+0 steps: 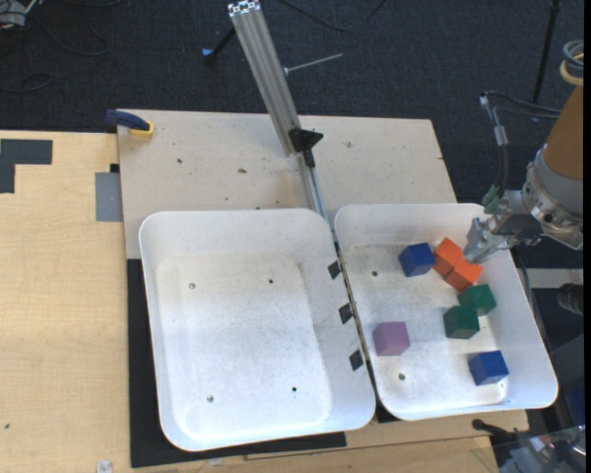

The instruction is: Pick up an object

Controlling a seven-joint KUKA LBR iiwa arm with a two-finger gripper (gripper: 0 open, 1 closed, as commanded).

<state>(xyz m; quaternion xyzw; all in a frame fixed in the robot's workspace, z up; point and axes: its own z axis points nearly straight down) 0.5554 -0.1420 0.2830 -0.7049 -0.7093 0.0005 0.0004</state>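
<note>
Hovering: fingers (480, 242) above the orange block (454, 262); grip state cannot be told.
Orange block: right bin (532, 382), between blue block (416, 259) and green block (477, 299).
Surface (217, 166): speckled board; dark carpet beyond.
Arm: enters from right.

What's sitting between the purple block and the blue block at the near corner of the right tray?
In the camera view, nothing lies between the purple block and that blue block, just bare white floor of the right tray. The green blocks sit slightly farther back.
</note>
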